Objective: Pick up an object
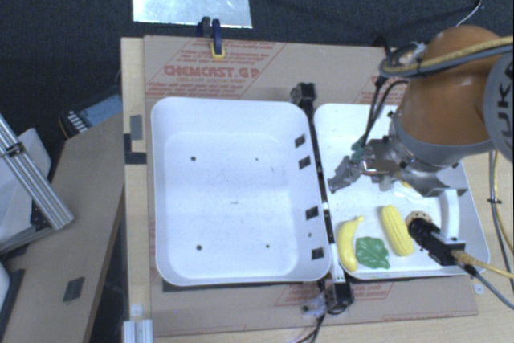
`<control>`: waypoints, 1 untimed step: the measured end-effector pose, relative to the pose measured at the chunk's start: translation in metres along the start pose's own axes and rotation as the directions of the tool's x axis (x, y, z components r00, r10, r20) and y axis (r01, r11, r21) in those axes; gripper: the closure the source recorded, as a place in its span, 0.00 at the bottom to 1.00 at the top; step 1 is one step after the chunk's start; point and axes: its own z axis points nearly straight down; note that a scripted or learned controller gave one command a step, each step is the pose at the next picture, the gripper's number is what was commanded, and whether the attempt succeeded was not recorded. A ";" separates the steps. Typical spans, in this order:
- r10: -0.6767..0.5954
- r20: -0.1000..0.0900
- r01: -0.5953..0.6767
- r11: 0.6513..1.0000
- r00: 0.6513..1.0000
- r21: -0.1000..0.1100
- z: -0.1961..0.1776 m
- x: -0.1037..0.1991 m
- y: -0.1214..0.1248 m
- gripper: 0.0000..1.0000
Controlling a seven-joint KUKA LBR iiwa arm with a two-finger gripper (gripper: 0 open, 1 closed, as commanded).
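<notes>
**Ana:** Where did the toys lie?

**Ben:** A yellow banana (347, 243) lay just below the pincer (344, 173) in the view, toward the near rim of the right bin (341, 124). It stood almost on end along the wall between the two bins. A flat green leafy toy (372, 252) lay beside it, touching or nearly touching it, a little further out from the pincer. A yellow corn cob (395, 230) lay beyond that, below the pincer and off toward the arm's side.

**Ana:** And the pincer itself?

**Ben:** It hung over the bare middle of the right bin, pointing toward the dividing wall and clear of all three toys. I could not tell how far open it was, nor whether it had hold of anything. The view was too small and grey there.

**Ana:** What lay around it?

**Ben:** The grey arm (450, 104), with its orange band, reached in behind the pincer. Across the wall from the pincer sat the left bin (233, 173). Both bins rested on a cardboard sheet (241, 64) with red print, which lay on the surface (132, 237).
</notes>
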 end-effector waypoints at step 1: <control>-0.018 -0.006 0.018 1.000 1.000 -0.014 -0.111 0.059 0.010 0.00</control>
